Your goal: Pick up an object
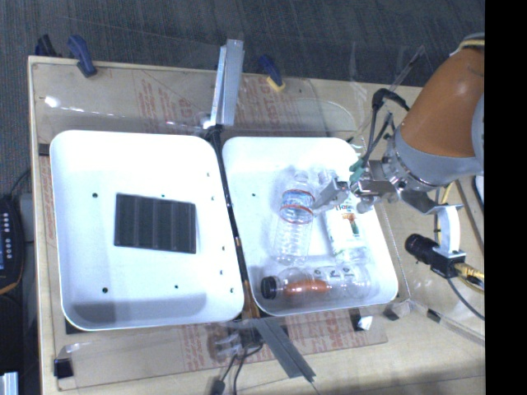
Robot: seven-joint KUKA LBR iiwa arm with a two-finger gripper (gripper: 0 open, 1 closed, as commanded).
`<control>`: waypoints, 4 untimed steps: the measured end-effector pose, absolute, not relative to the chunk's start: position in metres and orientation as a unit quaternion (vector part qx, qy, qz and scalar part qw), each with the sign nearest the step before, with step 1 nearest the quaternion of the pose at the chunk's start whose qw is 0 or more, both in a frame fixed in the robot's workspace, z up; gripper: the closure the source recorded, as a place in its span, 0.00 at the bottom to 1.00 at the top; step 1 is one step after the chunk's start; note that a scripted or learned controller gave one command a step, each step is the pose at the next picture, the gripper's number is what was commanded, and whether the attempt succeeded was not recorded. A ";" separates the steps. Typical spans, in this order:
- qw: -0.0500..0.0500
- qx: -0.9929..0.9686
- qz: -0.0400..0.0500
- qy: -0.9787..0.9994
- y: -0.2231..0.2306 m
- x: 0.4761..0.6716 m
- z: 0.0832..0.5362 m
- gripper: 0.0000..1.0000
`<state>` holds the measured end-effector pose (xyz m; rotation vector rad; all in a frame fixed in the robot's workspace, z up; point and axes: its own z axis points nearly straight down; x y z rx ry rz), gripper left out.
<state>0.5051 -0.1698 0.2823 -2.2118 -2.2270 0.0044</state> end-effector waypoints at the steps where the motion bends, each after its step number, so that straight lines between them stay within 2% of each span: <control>1: 0.002 -0.697 0.002 -0.717 -0.165 0.556 0.189 0.00; 2: 0.002 -0.661 0.001 -0.751 -0.192 0.579 0.090 0.00; 3: 0.002 -0.659 0.002 -0.752 -0.193 0.579 0.101 1.00; 4: 0.000 -0.676 0.000 -0.737 -0.174 0.651 0.181 1.00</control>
